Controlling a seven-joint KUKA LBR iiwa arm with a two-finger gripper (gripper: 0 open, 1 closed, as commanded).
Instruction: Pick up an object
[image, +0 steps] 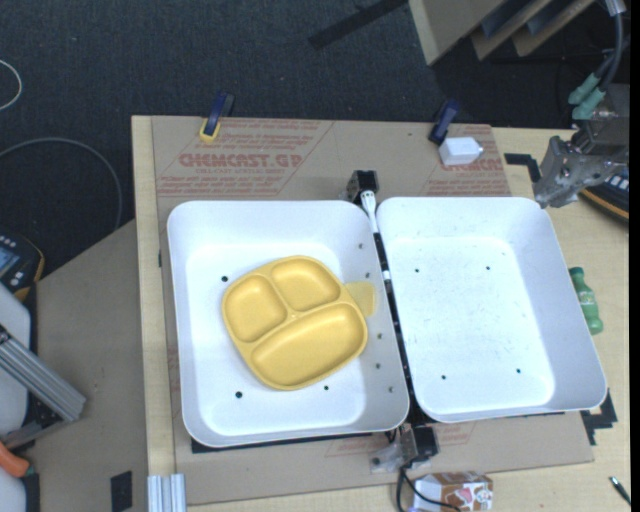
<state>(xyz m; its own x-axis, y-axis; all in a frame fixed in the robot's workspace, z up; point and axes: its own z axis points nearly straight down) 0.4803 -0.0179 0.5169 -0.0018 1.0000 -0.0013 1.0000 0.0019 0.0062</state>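
Observation:
A yellow divided plate (293, 322) with three compartments lies flat in the left bin (195, 250), near its middle. A small pale yellow piece (361, 297) pokes out from under the plate's right edge. My gripper (556, 186) hangs at the far right, just above and beyond the back right corner of the right bin (480, 305). It is well away from the plate, and nothing shows in its grasp.
A green object (587, 302) lies outside the right bin's right wall. A white block (460, 151) and two blue clamps (215, 115) (443, 121) sit on the board behind the bins. Cables and a black fitting (362, 186) run along the gap between the bins.

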